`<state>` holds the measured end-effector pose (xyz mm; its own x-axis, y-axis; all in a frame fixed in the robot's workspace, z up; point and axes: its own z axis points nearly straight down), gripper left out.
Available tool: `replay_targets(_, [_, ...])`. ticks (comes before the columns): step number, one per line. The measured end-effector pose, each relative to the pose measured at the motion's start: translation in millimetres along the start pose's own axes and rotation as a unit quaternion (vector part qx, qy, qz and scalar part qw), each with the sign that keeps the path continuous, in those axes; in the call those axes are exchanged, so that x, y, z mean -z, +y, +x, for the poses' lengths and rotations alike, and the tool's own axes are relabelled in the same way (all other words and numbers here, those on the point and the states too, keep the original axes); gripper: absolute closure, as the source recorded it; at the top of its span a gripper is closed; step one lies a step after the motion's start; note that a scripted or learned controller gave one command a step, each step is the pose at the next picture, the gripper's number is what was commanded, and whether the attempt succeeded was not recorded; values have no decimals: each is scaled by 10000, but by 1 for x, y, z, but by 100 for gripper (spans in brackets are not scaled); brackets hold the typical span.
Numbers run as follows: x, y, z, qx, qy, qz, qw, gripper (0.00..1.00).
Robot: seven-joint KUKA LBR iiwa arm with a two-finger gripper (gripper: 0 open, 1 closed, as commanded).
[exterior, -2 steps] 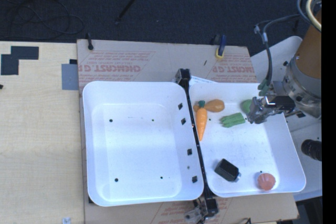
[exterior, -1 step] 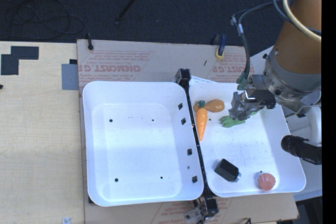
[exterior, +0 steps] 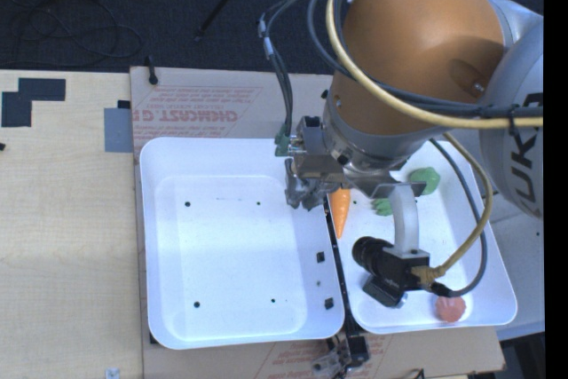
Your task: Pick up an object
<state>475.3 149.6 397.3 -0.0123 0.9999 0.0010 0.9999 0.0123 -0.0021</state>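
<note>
You can find print in two places. On the cardboard sheet (exterior: 200, 106) under the bins, red lettering runs along the far edge; it lies upside down toward the camera and is too blurred to read. More red print shows on the same sheet at the near edge, equally unreadable. On the grey arm housing (exterior: 531, 157) at the right, you see large dark letters running sideways, cut by the frame; only "UK" can be read.
</note>
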Motion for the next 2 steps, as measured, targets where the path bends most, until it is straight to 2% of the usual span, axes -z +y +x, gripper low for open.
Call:
replay_targets(1, [149, 1, 9, -45, 19, -74, 10000, 100])
replay_targets(2, [139, 12, 84, -31, -10, 4, 10000, 100])
